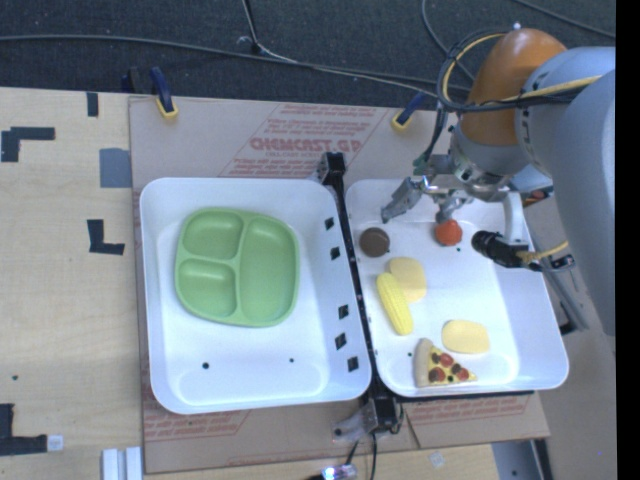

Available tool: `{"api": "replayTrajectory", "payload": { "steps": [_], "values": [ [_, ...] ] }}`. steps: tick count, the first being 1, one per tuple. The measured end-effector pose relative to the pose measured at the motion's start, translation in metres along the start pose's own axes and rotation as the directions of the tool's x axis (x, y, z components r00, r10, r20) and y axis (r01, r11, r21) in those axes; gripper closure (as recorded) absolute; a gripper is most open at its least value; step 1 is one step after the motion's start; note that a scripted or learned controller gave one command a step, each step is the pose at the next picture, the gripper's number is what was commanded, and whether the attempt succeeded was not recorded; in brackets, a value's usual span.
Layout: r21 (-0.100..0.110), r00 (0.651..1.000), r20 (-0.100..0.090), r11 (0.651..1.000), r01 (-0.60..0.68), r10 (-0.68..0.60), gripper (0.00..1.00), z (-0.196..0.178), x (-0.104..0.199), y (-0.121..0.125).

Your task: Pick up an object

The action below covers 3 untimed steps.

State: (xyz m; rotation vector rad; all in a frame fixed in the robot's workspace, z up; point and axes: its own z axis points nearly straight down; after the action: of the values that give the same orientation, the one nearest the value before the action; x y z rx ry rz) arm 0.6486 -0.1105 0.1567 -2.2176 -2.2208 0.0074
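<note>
Cardboard sheet (300,138) under bins: red print, "CHEMCAST GP" partly readable.

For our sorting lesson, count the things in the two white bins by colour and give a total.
Green: 1, the plate
Yellow: 3, the corn, a lump, another lump
Brown: 1, the disc
Red-orange: 1, the ball
Mixed colours: 1, the pizza slice
Total: 7

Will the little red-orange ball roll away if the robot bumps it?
Probably yes. The red-orange ball looks round, so a nudge would likely send it rolling across the smooth floor of the right bin. Its small size and curved sides may also let it squirt out from the gripper when pinched. It looks light, like toy food.
</note>
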Motion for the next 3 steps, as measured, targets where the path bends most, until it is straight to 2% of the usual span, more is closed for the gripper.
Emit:
{"api": "replayTrajectory", "payload": {
  "steps": [1, 2, 3],
  "values": [
    [0.000, 1.000, 0.000, 1.000, 0.001, -0.001, 0.00, 0.049, 0.001, 0.008],
    [-0.004, 1.000, 0.001, 1.000, 0.002, -0.002, 0.00, 0.073, 0.003, 0.008],
    [-0.006, 1.000, 0.002, 1.000, 0.003, -0.003, 1.00, 0.061, 0.003, 0.009]
  ]
}}
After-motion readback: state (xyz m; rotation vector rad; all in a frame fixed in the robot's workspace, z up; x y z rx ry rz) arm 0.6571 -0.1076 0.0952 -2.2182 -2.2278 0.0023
